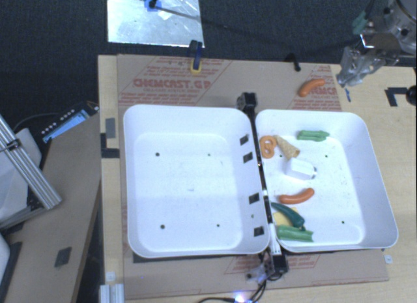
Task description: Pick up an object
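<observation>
Right bin (374, 165), sausage (297, 196), pretzel (267, 146)

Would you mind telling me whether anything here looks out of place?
Yes: one orange sausage-shaped toy lies outside both bins, on the brown board beyond the right white bin, whereas the other toys sit inside that bin.

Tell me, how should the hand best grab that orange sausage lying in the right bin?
Grip the orange sausage across its narrow middle, coming straight down from above. It lies flat, running left-right with a slight curve, and has bare floor on both long sides, so fingers probably fit there.
</observation>
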{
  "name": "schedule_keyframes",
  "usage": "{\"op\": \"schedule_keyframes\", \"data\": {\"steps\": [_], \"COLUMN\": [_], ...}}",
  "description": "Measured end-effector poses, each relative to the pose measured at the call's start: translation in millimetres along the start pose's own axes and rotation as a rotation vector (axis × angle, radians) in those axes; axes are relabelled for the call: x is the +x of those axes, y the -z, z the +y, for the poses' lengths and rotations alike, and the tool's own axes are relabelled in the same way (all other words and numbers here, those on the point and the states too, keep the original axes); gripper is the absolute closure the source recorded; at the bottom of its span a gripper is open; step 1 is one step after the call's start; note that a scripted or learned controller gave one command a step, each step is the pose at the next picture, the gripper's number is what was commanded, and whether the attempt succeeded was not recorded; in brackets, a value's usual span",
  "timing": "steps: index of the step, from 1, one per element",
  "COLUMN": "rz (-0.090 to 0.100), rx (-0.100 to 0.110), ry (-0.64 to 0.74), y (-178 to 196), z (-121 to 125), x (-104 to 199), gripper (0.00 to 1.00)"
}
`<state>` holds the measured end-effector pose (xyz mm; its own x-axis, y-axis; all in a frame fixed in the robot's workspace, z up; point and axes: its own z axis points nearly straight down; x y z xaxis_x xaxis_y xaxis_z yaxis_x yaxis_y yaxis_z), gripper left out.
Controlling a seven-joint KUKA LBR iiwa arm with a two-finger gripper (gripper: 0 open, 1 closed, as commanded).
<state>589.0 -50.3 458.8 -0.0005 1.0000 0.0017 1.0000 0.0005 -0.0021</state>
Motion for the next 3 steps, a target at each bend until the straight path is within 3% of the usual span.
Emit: {"op": "schedule_keyframes", "data": {"steps": [1,2,3], "rz": [0.0,-0.001,0.003], "rx": [-0.008,0.012,-0.007], "ry": [0.006,0.008,0.014], "y": [38,-129,-86], "z": [-61,-56,-60], "x": [20,67,158], "gripper": [1.0,1.0,1.0]}}
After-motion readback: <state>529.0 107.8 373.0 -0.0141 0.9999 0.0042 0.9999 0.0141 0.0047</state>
